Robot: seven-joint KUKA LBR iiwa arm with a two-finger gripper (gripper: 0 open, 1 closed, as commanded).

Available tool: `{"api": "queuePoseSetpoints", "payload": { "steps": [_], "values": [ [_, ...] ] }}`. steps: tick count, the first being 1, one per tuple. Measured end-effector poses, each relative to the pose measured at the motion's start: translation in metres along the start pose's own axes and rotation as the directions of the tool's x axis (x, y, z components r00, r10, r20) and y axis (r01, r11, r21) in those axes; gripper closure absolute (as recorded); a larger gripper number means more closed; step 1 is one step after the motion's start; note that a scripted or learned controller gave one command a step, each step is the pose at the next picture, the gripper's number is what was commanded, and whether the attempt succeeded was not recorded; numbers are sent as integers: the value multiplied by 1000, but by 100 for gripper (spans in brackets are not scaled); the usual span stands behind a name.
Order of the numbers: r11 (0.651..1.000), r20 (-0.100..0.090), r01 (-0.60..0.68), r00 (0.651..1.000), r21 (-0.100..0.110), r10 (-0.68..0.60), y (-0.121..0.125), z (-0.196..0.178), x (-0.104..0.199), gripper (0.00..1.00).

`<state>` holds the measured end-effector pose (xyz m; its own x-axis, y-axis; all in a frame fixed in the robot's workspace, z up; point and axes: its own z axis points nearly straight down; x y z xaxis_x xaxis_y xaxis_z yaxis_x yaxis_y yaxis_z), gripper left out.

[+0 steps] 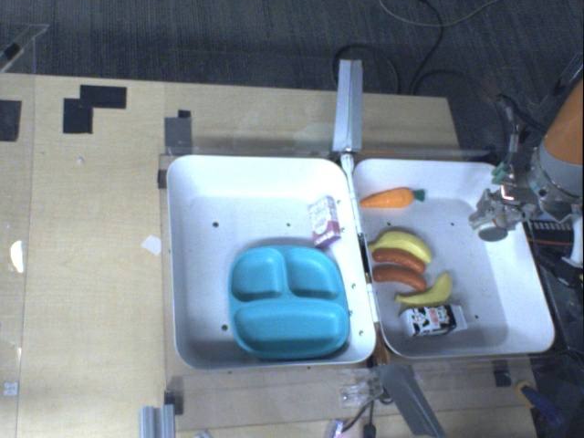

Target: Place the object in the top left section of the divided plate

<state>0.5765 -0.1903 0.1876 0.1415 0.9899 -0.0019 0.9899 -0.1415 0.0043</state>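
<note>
Divided plate [290,301] sits in the left bin [196,245] with its top left section bare, while the carrot [391,198], bananas and sausage [400,276] lie in the right bin [511,308], where the gripper [493,217] hovers near the edge, grip unreadable.

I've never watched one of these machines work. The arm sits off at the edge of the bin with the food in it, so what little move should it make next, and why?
Probably a short move left, out over the toy food. The gripper sits at the right bin's far edge, apart from the carrot, bananas and small carton. The blue divided plate in the left bin waits with its top left section bare.
</note>
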Motion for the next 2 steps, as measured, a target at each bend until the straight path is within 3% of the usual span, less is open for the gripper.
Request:
{"api": "queuePoseSetpoints", "payload": {
  "steps": [1,2],
  "values": [
    [951,-1,-310,951,0,310,50,33,2,100],
    [934,-3,-359,933,1,359,23,-17,82,100]
  ]
}}
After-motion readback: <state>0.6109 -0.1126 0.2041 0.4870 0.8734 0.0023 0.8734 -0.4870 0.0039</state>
